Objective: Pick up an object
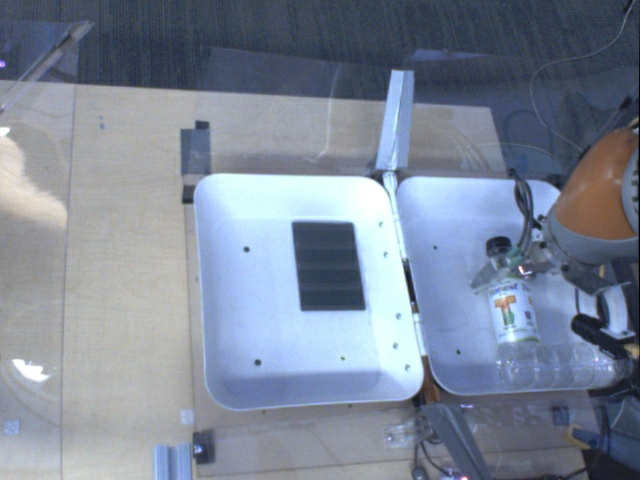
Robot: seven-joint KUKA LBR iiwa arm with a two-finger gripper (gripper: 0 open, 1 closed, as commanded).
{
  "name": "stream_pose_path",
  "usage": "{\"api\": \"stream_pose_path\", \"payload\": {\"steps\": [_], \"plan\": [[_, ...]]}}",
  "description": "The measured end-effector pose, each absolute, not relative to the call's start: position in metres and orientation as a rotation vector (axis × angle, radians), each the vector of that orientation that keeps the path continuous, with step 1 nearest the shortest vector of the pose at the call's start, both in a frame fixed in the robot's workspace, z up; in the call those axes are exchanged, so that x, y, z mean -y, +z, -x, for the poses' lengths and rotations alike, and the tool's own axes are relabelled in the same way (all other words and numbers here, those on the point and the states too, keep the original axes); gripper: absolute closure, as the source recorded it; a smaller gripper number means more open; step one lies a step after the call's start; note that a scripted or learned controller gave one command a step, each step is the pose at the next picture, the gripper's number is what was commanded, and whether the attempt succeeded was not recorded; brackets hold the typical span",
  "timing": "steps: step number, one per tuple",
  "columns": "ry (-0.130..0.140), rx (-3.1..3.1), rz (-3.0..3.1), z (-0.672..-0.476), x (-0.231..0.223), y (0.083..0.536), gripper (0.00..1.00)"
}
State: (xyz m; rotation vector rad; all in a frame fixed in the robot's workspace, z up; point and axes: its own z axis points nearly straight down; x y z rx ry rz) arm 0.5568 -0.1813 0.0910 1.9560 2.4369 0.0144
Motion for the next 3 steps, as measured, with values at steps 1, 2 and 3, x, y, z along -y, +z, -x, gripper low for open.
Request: {"api": "stream_pose_path", "payload": {"steps": [1, 2, 3], "plan": [[0.025, -2.478, -1.878, -0.528, 0.194, 0.092, 0.0], [0.004, -2.641, -1.686, -0.525, 0.178, 0.236, 0.0], [0.001, -2.571, -1.804, -0.552, 0.16, 0.12, 0.0]]}}
